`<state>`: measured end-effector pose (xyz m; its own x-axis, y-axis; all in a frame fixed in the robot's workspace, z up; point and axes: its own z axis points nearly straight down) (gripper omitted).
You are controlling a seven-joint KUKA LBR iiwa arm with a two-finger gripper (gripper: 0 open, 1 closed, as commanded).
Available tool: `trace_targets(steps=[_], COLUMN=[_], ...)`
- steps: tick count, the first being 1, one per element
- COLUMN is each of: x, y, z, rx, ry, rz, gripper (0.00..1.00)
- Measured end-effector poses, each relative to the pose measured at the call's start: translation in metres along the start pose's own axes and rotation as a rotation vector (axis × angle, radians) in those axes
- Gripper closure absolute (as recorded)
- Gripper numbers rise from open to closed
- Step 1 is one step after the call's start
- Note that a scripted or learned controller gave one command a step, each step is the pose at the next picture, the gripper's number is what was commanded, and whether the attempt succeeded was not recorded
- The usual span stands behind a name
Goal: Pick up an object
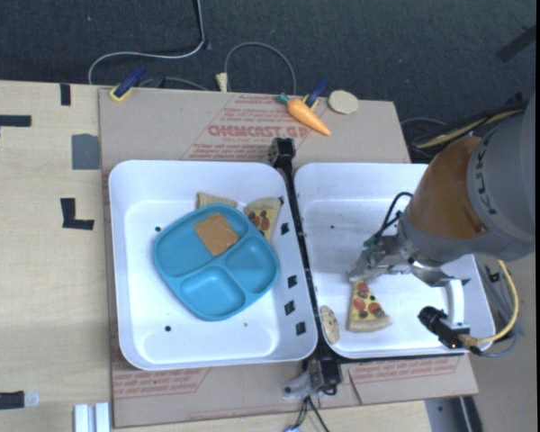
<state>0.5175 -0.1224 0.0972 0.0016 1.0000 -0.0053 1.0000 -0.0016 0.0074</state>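
Observation:
In the right bin (342, 187) a pizza slice (367, 307) with red toppings lies near the front wall. My gripper (367, 266) hangs just above the slice's pointed end, its metal fingers pointing down and left. A small round cookie-like piece (328, 324) rests against the bin's front left corner. The left bin (130, 241) holds a blue divided plate (218, 264) with a brown toast square (217, 233) in one compartment. Another pizza slice (265, 214) and a tan piece (209, 202) lie behind the plate.
A toy carrot (307, 116) and a beige disc (344, 103) lie on the cardboard behind the bins. A black divider clip (282, 156) sits between the bins. The grey and orange arm (468, 196) covers the right bin's right side.

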Motion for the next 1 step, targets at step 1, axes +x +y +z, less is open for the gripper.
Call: trace_targets(steps=[1], x=[0.0817], y=[0.0210], z=[-0.0927], rx=[-0.001], ry=[0.008], rz=[-0.013], gripper=[1.00])
